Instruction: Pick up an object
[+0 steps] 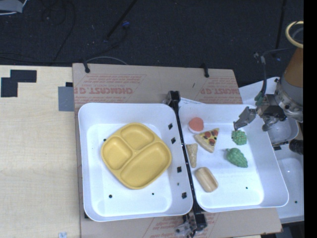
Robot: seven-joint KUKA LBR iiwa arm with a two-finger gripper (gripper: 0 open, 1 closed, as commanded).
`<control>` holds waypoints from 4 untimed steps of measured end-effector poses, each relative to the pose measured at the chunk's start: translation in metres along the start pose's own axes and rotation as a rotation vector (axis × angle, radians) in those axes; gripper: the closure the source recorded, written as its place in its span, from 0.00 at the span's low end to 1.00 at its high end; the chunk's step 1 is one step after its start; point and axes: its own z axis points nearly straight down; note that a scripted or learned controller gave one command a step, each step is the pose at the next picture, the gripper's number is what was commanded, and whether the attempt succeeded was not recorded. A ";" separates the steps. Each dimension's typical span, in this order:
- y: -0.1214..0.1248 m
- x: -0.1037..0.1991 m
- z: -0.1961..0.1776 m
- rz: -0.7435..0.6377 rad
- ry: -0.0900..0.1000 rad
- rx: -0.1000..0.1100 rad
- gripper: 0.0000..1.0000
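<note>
The right bin [257, 192] holds several toy foods: a small green broccoli piece [239, 137], a green bunch of grapes [237, 157], a pizza slice [208, 139], a red round piece [196, 124], a tan wedge [191, 154] and a bread roll [206, 179]. My gripper [257, 121] hangs over the bin's far right corner, just above and right of the broccoli piece. Its two dark fingers are spread apart, open, with nothing between them.
The left bin [94, 192] holds a yellow divided plate [136, 155]. A black divider [181, 152] joins the two bins. Both stand on a cardboard sheet [138, 83], with light wooden bench [34, 152] to the left. White equipment [292, 133] sits by the right bin's right rim.
</note>
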 end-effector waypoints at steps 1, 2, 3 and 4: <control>0.002 0.000 -0.007 -0.002 -0.002 -0.011 0.00; 0.005 0.010 0.045 -0.004 0.000 -0.005 0.00; 0.000 0.015 0.108 -0.002 0.000 -0.004 0.00; 0.001 0.024 0.169 -0.001 0.000 -0.006 0.00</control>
